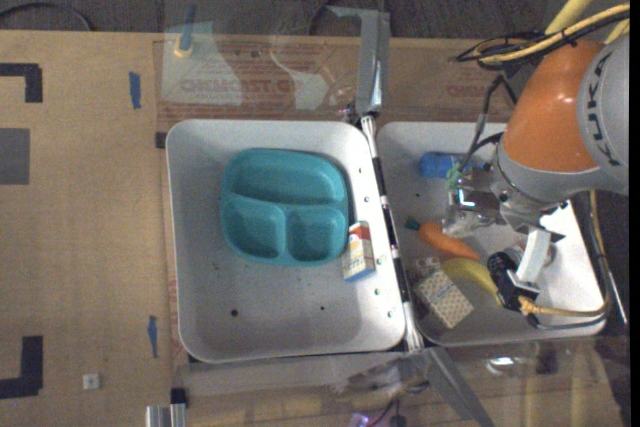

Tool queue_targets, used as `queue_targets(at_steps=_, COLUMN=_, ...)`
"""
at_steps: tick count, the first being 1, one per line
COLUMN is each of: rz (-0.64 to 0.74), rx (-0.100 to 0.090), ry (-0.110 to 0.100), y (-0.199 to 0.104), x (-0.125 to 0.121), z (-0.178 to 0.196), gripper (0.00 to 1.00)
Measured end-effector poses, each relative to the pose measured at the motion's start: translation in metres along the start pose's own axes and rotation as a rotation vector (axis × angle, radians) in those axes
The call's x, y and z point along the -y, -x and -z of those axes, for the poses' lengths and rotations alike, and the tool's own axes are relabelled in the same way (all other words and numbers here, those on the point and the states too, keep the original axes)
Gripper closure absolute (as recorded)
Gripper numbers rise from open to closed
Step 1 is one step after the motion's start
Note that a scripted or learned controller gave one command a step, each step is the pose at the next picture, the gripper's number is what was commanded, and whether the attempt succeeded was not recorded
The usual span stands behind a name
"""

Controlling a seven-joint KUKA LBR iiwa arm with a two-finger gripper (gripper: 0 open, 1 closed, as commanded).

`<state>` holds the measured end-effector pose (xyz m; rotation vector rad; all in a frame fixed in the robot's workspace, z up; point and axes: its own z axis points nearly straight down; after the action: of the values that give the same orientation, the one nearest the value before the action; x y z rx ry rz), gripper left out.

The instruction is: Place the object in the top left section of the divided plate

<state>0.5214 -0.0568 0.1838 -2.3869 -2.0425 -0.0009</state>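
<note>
Gripper [472, 203] sits low over the right bin [404, 153], centre-right of frame, with the arm [560, 115] in from the right edge. That fits a pick: loose items are in that bin, the target in the other. The wrist blocks the top-down view, so I can't tell how wide the claw is or whether it has anything. Not calling a grasp.

Object: my read is 1 of the right-bin items, can't say which. Carrot [447, 240] lies just below-left of the gripper and is the closest candidate. Banana [470, 273] is right under it, touching or nearly. Pack [444, 298] is at the bin's lower left, blue piece [437, 165] just upper-left of the gripper.

Plate [285, 205] lies flat in the upper middle of the left bin [200, 305]. It has 1 wide section on top and 2 small ones below, all 3 bare. "Top left" is ambiguous with that layout; probably the left end of the wide one.

Clearance: carton [358, 252] stands against the plate's lower-right rim, beside the wall between the bins, on the short path across. The move likely needs a lift over both rims and a drop from above. Lower half of the left bin is open. The right bin is crowded around the carrot, so a pick risks nudging the banana.
</note>
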Motion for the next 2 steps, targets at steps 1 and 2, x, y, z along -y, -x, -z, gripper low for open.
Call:
queue_targets(at_steps=1, rz=0.266, rx=-0.001, ry=-0.005, y=0.018, x=0.029, z=0.0, gripper=1.0)
queue_targets(at_steps=2, rz=0.564, rx=0.002, ry=0.003, y=0.055, x=-0.037, z=-0.002, gripper=1.0)
